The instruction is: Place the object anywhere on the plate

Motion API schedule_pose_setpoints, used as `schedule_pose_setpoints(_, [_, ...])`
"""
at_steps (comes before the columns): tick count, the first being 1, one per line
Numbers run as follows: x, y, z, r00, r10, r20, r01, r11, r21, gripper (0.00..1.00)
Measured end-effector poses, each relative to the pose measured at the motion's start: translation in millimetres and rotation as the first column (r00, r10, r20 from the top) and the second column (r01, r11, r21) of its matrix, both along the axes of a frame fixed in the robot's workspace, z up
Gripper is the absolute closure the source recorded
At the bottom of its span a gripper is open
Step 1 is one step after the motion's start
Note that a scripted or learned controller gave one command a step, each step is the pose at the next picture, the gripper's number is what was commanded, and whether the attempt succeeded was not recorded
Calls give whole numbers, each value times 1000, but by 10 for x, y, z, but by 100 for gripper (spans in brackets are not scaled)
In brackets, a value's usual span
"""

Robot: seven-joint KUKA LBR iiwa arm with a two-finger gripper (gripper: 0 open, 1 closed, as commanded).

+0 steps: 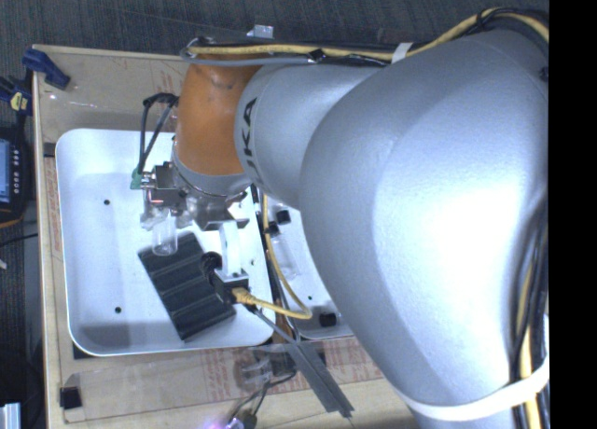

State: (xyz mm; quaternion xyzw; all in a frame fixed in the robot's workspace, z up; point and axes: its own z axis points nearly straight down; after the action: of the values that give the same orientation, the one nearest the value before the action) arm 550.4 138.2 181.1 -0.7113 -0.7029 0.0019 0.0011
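Left bin [79,231]: floor open along left side. Arm [373,185] blocks its right side. Black ribbed block [187,285] fills the lower middle.

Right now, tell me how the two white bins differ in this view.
The left-hand bin shows most of its floor; the right-hand bin shows a sliver. The arm's orange band overlaps the left-hand bin; its grey bulk covers the right-hand bin. Both are white.

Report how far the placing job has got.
Done: nothing visibly placed; I can't make out a plate. In hand: the arm is over the left bin, its tool low beside a dark ribbed block. Whether it grips anything can't be told. Left: the placing itself.
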Motion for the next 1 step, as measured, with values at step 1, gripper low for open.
schedule_pose_setpoints(1, [574,167,-179,989,-150,0,150,989,-1,100])
